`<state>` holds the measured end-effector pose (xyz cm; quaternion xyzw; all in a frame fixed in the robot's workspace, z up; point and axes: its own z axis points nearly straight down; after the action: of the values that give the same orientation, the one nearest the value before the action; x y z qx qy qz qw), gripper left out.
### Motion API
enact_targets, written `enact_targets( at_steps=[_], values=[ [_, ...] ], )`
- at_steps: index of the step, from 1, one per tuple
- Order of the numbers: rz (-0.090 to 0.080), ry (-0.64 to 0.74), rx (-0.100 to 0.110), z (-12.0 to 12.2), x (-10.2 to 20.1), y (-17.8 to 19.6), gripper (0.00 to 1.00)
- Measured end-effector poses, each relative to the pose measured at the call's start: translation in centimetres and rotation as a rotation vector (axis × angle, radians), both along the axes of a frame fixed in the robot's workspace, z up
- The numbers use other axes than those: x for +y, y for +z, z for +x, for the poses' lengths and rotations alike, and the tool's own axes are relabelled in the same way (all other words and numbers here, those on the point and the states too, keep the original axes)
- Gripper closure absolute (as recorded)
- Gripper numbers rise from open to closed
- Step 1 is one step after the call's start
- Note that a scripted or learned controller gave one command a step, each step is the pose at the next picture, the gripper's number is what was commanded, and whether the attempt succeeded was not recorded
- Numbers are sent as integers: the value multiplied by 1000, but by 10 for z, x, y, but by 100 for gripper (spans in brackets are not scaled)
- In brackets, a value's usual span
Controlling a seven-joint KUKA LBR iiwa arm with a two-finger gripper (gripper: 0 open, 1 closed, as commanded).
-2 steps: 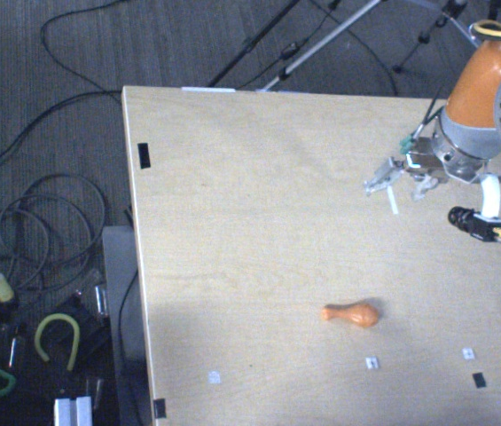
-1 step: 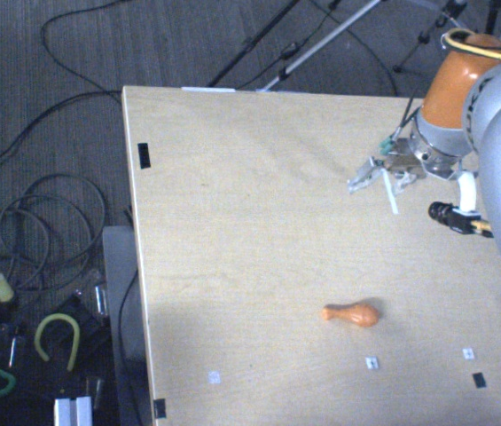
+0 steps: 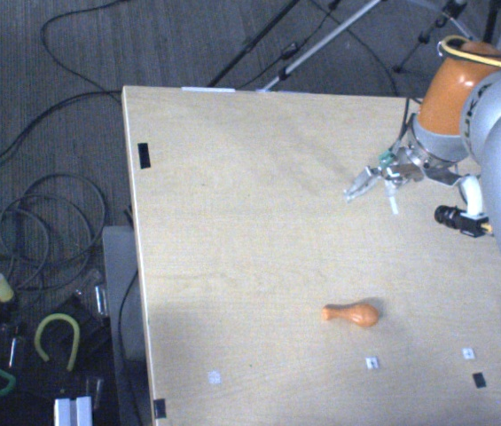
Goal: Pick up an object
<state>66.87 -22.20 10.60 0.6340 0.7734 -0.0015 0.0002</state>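
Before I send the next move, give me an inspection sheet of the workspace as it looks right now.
Surface: pale wooden board, bare wood with small black and white markers near its edges.
Job's things: one orange pear-shaped object lying on its side near the board's lower middle.
Clutter: nothing seen on the board.
Grippers: the pincer sits above the board's upper right, fingers spread, nothing between them, well apart from the orange object.
Cables: black cables coiled on the floor at left.
Surroundings: grey carpet, metal stand legs at top, a yellow-green hook-shaped item on the floor at lower left.
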Motion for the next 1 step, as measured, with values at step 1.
enact_targets(
  at_steps=[1],
  values=[
    [-1, 91, 0, 1, 2, 2, 0]
  ],
)
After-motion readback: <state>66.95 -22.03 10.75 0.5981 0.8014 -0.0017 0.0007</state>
